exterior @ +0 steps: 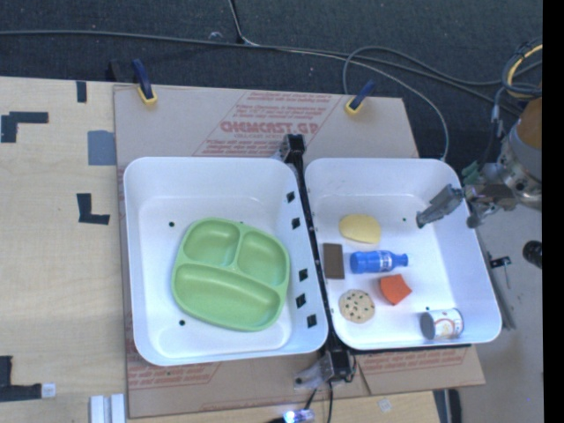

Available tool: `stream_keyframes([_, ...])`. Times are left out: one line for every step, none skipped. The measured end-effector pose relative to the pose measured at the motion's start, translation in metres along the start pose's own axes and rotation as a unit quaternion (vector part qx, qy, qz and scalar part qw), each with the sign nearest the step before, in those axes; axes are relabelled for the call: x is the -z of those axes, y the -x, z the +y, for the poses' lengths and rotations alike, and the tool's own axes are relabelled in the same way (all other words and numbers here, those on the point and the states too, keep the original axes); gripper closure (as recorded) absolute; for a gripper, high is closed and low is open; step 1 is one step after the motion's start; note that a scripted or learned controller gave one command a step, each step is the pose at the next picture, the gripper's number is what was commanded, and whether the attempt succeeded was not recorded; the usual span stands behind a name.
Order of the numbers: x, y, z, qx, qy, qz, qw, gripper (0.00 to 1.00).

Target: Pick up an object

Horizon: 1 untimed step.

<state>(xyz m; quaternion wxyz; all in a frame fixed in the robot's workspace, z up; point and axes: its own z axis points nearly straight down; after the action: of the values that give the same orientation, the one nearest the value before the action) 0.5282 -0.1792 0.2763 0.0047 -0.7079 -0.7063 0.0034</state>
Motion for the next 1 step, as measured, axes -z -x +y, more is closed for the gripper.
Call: stream_keyframes([0.0056, -0.0005, 0.0019, 0.002, 0.005, -0.001, 1.0, 0.0])
